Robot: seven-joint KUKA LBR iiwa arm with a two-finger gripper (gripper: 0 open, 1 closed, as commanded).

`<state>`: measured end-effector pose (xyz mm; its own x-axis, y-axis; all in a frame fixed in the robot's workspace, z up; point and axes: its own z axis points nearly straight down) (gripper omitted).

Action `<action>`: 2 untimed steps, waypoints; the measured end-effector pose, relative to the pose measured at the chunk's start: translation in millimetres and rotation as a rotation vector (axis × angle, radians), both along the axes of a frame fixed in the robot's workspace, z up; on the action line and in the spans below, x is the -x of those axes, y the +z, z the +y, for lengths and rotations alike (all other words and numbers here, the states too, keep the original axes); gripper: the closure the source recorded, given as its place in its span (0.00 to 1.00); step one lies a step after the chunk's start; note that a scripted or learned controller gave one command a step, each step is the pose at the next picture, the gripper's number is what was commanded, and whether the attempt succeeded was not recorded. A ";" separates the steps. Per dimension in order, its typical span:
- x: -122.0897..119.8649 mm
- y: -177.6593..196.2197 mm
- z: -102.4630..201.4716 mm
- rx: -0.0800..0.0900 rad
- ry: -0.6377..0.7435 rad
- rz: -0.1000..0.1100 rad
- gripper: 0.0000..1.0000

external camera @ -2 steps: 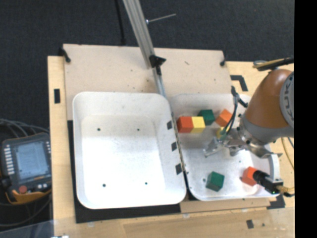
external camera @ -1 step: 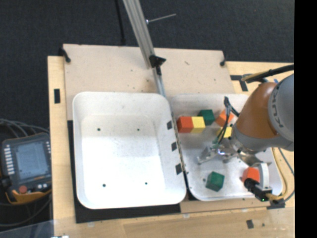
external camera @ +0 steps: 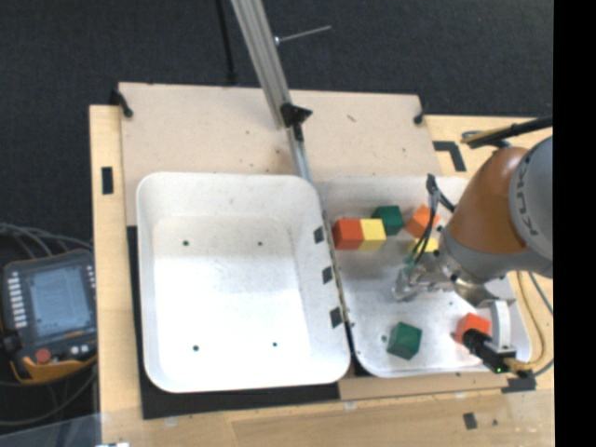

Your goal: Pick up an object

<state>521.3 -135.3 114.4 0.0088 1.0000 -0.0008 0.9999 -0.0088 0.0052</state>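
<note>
the gripper (external camera: pixel 410 285) hangs low in the right bin (external camera: pixel 372 366); its grip state i cannot tell. a green block (external camera: pixel 404 340) sits just below it, likely light, rigid; grasp its flat opposite sides.

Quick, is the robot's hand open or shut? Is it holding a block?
Hand: cannot be told, too blurry; it sits low in the right bin, no block seen in it.

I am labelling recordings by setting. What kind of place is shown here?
Probably a robotics lab test bench: a robot arm reaches over two white bins holding coloured blocks, and a control pendant lies on dark carpet beside it.
</note>
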 end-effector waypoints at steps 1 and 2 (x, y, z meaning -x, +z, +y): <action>-4.0 47.6 -10.2 0.002 0.001 -0.001 1.00; -4.6 91.2 -11.7 0.002 0.011 -0.002 1.00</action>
